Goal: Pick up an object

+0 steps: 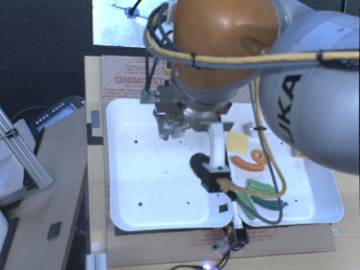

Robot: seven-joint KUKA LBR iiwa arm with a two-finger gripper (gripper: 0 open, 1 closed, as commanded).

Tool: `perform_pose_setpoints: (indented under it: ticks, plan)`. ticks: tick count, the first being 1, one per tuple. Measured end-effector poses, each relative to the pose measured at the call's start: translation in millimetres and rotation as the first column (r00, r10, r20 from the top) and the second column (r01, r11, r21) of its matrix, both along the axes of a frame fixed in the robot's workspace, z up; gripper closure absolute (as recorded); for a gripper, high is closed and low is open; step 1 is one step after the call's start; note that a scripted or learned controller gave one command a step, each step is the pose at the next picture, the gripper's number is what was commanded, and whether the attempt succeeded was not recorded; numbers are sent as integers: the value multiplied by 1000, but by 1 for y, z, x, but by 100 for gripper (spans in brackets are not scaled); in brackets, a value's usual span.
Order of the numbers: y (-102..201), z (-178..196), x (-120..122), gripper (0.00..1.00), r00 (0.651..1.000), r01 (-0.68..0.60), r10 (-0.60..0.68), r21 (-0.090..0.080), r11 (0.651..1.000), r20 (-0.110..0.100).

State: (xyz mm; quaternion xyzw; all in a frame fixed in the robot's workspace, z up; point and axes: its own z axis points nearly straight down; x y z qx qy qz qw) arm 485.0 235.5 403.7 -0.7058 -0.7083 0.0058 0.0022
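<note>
Over the far right part of the left bin (140, 167) hangs the claw (169, 128), low above the white floor and tucked under the arm's (315, 94) broad orange band (225, 27). From this angle I cannot tell whether it is open or closed, nor whether it has hold of anything. The floor of that bin around it shows a scatter of small dark specks (136, 142), and a small dark square (223, 208) sits by its near right corner. The things to pick lie apart from the claw, in the right bin (312, 198), which stands side by side with the left one. They are gathered along its left side, near the shared wall. A flat yellow square (237, 144) lies farthest back. Just in front of it is an orange piece (247, 162), curled at its right end. Nearer the front lies a green piece (260, 187), and just in front of that a teal piece (271, 203). Both bins rest on cardboard (126, 79) with red printing.
</note>
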Motion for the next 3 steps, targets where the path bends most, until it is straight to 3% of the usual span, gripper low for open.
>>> perform_pose_setpoints:
  ticks: [1, 2, 3]
  plan:
    - [-17, -188, 0, 100, 1000, 4, -4, 1, 1000, 2]
    - [-1, -226, 1, 100, 1000, 1, -1, 4, 1000, 7]
    - [-1, -197, 54, 100, 1000, 4, -4, 7, 1000, 18]
